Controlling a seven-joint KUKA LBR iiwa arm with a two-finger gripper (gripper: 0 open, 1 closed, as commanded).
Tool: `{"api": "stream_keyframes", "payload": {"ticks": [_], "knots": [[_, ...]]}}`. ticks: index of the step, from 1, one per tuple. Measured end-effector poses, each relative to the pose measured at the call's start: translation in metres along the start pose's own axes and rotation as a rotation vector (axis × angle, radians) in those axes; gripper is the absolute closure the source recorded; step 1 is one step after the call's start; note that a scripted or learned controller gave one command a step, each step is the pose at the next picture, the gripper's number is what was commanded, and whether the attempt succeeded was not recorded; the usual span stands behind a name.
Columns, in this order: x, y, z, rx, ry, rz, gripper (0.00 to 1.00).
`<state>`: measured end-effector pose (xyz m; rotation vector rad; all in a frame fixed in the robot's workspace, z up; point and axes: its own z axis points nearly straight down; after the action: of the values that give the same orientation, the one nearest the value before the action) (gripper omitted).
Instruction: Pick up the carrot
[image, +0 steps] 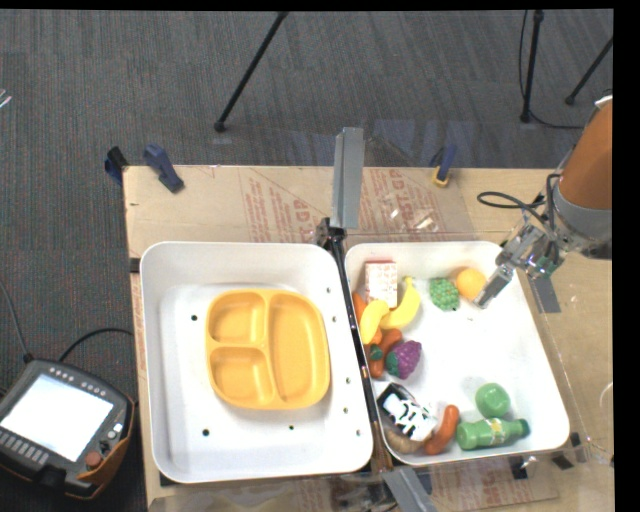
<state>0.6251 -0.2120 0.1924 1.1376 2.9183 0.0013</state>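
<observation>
The carrot (384, 346) is a small orange piece with a bit of green. It lies at the left side of the right bin (520, 345), wedged between a yellow banana (374, 319) and purple grapes (405, 357). My gripper (518, 288) hangs over the bin's far right corner, well to the right of the carrot. It is open, with nothing between its fingers. One dark fingertip (493, 288) points down next to an orange fruit (470, 281).
The right bin also holds a white and pink carton (380, 279), broccoli (444, 293), a green fruit (492, 399), a green bottle (491, 432), a sausage (444, 427) and a black-and-white item (405, 412). A yellow divided plate (268, 348) sits in the left bin (170, 300).
</observation>
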Motion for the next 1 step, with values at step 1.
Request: {"api": "stream_keyframes", "payload": {"ticks": [1], "knots": [[-0.0083,0.0068,0.0811,0.002,0.002,0.196,0.0]]}}
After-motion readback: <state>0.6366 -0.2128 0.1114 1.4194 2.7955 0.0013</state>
